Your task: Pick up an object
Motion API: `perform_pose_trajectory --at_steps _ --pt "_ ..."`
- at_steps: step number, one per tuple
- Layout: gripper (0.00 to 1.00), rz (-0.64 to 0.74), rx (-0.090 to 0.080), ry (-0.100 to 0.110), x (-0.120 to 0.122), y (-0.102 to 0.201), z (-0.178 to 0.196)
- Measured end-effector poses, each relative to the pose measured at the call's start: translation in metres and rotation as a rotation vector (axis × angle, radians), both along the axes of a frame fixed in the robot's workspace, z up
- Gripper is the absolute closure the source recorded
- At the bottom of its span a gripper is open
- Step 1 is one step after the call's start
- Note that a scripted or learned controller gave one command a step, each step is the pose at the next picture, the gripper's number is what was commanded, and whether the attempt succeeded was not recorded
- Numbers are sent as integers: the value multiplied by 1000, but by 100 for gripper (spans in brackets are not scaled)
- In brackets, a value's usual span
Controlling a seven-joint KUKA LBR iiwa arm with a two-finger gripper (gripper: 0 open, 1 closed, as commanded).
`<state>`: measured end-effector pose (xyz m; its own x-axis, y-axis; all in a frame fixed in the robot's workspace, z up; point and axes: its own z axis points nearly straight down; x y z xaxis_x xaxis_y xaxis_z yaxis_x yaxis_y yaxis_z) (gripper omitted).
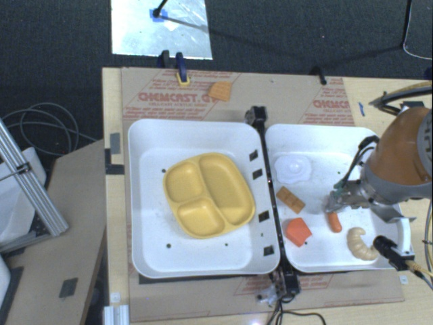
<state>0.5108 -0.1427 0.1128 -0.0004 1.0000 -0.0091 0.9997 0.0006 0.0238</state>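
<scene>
Arm's tool low over small items in the right-hand bin, nothing seen between its fingers

On the table (115, 202) the left shallow white bin (145, 181) holds a yellow plastic plate with three compartments (208, 193), lying flat near the bin's middle; in the right shallow white bin (318, 161) lie a round clear plastic lid (293, 168) near the far left corner, a small tan wooden block (289, 200) below it, an orange-red cube-like block (298, 231) nearer the front edge, a small orange carrot-shaped piece (334, 221) just below the tool (336, 205), and a pale curved shrimp-like piece (360, 244) near the front right; the tool is too small and blurred to say whether it is wide or narrow, so I cannot tell its state
</scene>
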Motion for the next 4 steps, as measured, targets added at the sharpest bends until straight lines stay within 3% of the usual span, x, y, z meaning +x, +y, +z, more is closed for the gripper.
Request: perform_pose_trajectory --at_steps 1,2,3,4 --pt "0 0 0 1 0 0 0" --pt "100 1 0 -2 1 0 11" --pt "0 1 1 -1 1 0 10" --pt "0 -1 9 25 -10 -19 -30"
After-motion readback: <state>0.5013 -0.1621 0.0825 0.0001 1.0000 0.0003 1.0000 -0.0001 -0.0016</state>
